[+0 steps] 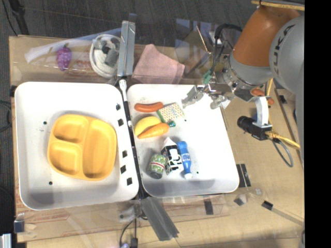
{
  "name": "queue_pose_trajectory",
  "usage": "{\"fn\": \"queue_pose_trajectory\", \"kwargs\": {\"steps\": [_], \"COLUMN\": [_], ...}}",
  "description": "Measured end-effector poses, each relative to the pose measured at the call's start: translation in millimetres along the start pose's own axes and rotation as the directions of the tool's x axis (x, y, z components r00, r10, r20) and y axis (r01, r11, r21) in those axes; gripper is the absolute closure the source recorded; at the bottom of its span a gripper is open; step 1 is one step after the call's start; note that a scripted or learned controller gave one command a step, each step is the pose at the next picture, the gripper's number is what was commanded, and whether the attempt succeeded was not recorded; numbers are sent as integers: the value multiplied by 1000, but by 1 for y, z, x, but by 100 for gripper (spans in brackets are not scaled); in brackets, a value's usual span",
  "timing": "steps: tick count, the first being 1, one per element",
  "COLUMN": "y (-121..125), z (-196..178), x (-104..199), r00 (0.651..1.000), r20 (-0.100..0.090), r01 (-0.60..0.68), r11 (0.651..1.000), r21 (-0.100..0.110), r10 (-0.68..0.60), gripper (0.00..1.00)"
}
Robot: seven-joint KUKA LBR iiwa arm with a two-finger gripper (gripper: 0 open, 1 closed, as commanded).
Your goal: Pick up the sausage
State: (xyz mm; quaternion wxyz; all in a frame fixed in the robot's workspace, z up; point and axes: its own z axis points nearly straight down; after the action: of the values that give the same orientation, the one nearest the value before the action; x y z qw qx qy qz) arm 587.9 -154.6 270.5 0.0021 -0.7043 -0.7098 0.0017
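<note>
Overhead, the tool (pixel 206 96) hangs at the right bin's (pixel 227 154) far edge; whether it is released or clenched I cannot tell. Inside that bin, the sausage (pixel 148 107) lies near the far-left corner. A wooden worktop (pixel 269 190) bears both bins.

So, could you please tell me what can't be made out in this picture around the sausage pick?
- Gripper: too small and blurred in the camera view to read its fingers.
- Black-and-white carton: print too small to read.
- Arm: cut off by the right edge.
- Sausage: plainly visible, apart from the gripper.
</note>
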Motion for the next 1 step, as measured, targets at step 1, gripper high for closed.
{"fn": "queue_pose_trajectory", "kwargs": {"steps": [1], "y": [28], "z": [146], "x": [-13], "r00": [980], "r20": [-1], "r01": [-197], "r11": [980], "r21": [2], "r10": [197], "gripper": [0]}}
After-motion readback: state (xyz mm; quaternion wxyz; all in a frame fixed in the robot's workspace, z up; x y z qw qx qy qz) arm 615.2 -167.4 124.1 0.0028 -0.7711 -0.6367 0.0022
